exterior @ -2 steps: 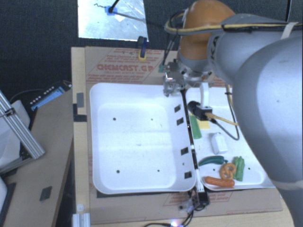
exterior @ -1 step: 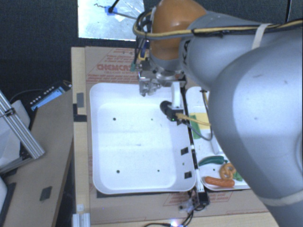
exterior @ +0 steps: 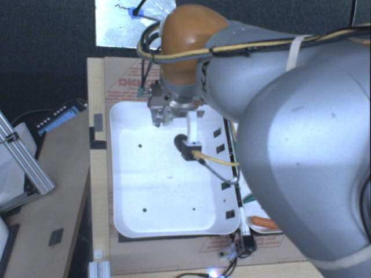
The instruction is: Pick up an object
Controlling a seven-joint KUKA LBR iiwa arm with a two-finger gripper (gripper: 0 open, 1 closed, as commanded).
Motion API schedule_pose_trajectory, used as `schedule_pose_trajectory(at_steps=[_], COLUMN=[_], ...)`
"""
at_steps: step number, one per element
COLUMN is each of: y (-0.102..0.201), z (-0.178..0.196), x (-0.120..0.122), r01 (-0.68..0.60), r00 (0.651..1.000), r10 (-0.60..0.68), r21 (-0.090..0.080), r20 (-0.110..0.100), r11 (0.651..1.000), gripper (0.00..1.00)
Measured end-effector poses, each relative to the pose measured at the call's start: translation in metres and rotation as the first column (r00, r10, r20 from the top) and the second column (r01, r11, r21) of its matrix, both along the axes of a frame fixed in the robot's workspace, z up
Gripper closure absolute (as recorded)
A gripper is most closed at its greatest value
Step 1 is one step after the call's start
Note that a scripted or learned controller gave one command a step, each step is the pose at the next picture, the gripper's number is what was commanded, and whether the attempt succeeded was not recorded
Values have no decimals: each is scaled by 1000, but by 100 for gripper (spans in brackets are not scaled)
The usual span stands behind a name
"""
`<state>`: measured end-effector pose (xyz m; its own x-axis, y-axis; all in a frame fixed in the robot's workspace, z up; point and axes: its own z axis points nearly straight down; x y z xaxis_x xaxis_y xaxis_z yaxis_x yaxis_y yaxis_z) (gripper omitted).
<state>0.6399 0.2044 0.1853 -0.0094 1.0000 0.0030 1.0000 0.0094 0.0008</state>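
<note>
Grey arm [exterior: 301, 155] overhangs a small elongated orange object [exterior: 262, 222]; whether the tool [exterior: 160, 117] is closed, unclear.

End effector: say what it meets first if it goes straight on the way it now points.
The end effector points down near the far rim of the white bin. Going straight on, it would probably meet the bin's bare floor first; height above it is hard to judge.

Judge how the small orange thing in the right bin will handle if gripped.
The orange thing looks small, so probably light. Its visible part seems long and rounded, so it may roll when nudged. The arm hides the rest, so stiffness is uncertain.
</note>
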Motion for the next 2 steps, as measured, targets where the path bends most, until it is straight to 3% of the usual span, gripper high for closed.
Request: schedule_pose_trajectory(at_steps=[1, 2], y=[32, 30], z=[184, 363], x=[31, -38], r01=[2, 1], r00=[1000, 1000], r10=[-2, -1], r21=[5, 6], r20=[21, 19], r11=[1000, 1000], gripper=[100, 100])
